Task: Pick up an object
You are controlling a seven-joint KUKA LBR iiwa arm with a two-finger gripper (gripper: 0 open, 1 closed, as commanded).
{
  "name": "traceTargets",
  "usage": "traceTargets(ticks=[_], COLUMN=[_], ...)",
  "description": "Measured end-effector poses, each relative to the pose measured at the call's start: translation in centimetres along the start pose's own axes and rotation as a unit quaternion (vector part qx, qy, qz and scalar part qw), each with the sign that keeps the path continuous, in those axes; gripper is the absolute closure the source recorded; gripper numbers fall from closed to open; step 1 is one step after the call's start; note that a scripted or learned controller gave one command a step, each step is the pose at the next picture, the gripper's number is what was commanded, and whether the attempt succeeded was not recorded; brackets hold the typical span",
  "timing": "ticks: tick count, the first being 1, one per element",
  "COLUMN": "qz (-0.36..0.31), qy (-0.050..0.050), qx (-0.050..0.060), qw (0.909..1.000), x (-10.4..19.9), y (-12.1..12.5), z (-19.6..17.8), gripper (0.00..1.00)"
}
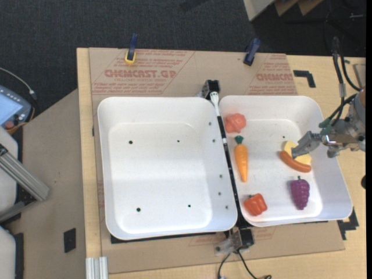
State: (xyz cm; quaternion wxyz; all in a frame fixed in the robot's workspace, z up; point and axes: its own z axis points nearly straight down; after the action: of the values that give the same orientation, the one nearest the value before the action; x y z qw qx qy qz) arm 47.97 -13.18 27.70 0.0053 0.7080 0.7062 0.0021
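The right bin (325,173) holds several toy foods. A pink-red strawberry (235,122) lies near its far left corner, with an orange carrot (241,163) just below it. A red pepper (254,204) sits at the near left and a purple bunch of grapes (300,192) at the near right. A yellow and orange piece (295,159) lies by the right wall. My gripper (301,149) reaches in from the right and its tip is low over the upper edge of that yellow and orange piece. I cannot see whether it touches the piece.
The left bin (116,173) stands beside the right one, with a black divider (224,150) between them. Both rest on a cardboard sheet (174,68) held by a yellow clamp (131,54) and a blue clamp (251,52). Cables (340,80) hang at the right.
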Motion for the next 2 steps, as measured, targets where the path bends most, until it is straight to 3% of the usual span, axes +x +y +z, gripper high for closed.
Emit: traceTargets(ticks=[1,2], qz=[-0.007,-0.002], qy=[0.003,0.001], qx=[-0.004,0.002], qw=[1.0,1.0], x=[8.2,7.71], y=[0.26,0.21], z=[-13.75,-13.98], gripper=[0.0,1.0])
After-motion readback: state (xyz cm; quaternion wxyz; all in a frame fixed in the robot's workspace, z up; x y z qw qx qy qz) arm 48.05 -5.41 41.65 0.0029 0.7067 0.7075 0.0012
